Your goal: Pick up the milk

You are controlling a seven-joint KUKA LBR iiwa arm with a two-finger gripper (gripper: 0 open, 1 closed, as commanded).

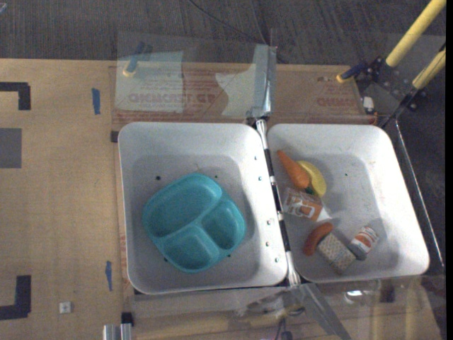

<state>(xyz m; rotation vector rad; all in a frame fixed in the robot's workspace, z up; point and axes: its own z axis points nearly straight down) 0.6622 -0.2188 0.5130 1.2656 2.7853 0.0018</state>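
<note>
Grey block (335,251), milk carton (302,205) label orange, writing unreadable

Teal divided plate (194,222) in left bin (134,190); carrot (293,170) touching banana (314,178) far-left in right bin (396,183); sausage (318,238) beside sponge block (336,253) nearer

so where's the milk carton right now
In the camera view the milk carton lies in the right bin, near its left wall, just below the carrot and banana and above the sausage.
</note>
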